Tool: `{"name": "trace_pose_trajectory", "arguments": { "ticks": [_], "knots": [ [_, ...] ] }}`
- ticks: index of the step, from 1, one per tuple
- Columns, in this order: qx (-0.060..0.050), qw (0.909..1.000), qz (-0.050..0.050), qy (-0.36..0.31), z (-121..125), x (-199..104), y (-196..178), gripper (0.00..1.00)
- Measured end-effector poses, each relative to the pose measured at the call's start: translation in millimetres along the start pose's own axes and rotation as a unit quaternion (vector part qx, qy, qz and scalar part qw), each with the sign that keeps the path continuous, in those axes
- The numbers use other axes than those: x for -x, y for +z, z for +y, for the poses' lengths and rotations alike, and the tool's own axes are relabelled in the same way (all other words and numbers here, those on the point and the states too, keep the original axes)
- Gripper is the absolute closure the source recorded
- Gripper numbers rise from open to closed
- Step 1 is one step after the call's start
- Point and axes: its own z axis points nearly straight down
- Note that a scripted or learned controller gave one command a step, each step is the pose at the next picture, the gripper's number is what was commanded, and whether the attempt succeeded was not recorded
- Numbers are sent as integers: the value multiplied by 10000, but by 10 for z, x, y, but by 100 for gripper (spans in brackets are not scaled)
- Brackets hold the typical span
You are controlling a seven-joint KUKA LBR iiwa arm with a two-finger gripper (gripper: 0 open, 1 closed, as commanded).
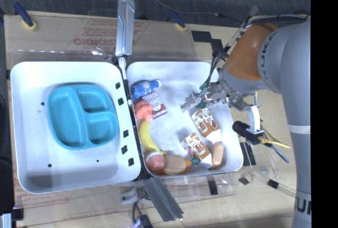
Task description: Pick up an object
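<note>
In the right bin (174, 71), near its far right corner, the gripper (199, 99) hovers; I cannot tell its state. The banana (148, 137) by the left wall looks light, firm; grip mid-length. Nearby packets (205, 122) seem slippery.

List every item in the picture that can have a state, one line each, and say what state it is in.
blue tray: flat in the left bin, compartments bare
banana: lying along the right bin's left wall
blue bottle: on its side
snack packet: lying flat, just below the gripper
gripper: low over the right bin, nothing seen between its fingers
bread roll: resting in the bin's lower right corner
</note>
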Motion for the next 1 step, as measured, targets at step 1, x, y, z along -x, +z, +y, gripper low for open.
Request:
{"name": "trace_pose_trajectory", "arguments": {
  "ticks": [1],
  "knots": [
    [7, 10000, 3, -33, 17, -12, -109, 100]
  ]
}}
